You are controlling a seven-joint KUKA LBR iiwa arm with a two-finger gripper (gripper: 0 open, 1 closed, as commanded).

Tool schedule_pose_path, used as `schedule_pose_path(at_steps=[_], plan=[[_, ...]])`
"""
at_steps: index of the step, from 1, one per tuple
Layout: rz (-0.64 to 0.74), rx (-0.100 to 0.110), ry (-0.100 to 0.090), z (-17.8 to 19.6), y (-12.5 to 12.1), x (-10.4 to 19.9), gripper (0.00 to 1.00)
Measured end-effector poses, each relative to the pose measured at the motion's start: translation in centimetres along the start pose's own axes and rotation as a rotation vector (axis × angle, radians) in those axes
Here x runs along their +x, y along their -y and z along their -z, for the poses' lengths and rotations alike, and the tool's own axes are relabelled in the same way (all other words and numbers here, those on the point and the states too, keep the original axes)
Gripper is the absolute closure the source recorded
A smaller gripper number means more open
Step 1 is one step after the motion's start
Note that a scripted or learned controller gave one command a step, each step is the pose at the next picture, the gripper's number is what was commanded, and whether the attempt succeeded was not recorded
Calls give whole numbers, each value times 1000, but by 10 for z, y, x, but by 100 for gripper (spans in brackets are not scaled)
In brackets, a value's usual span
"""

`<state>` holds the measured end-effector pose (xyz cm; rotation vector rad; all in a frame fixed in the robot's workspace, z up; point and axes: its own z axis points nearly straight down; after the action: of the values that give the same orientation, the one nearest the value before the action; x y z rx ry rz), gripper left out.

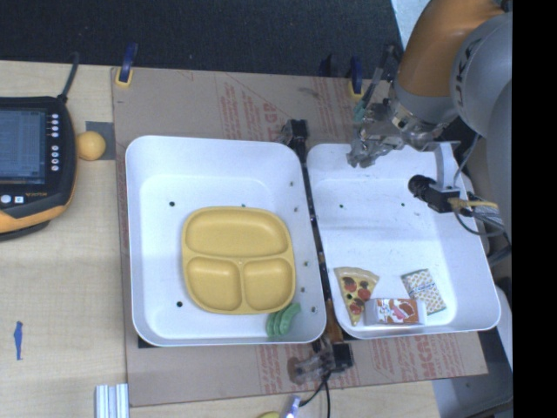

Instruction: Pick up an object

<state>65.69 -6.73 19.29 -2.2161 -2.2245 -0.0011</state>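
We see two smooth white plastic bins [153, 233] on matt brown cardboard [218, 103] over pale wood-grain bench [52, 303]. Well left of the metal gripper [365, 152], the yellow tray [237, 258] looks matt plastic.

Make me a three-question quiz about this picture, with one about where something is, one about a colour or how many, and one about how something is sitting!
1. Where is the pizza slice?
A. right bin
B. left bin
C. on the bench

2. What colour is the divided plate?
A. blue
B. yellow
C. red

3. How does the plate sit?
A. flipped over
B. standing on its edge
C. flat, hollows up

Answers:
1. A, it lies near the front of the right bin.
2. B, it is yellow all over.
3. C, its three hollows face up in the left bin.
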Motion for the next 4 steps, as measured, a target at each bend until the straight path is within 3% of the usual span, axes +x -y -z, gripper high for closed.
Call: schedule_pose_path(at_steps=[1,2,3,4], plan=[[2,4,1,-1,0,61,100],[-2,3,2,18,44,16,100],[-2,1,1,18,18,-17,100],[0,4,3,-51,45,-49,100]])
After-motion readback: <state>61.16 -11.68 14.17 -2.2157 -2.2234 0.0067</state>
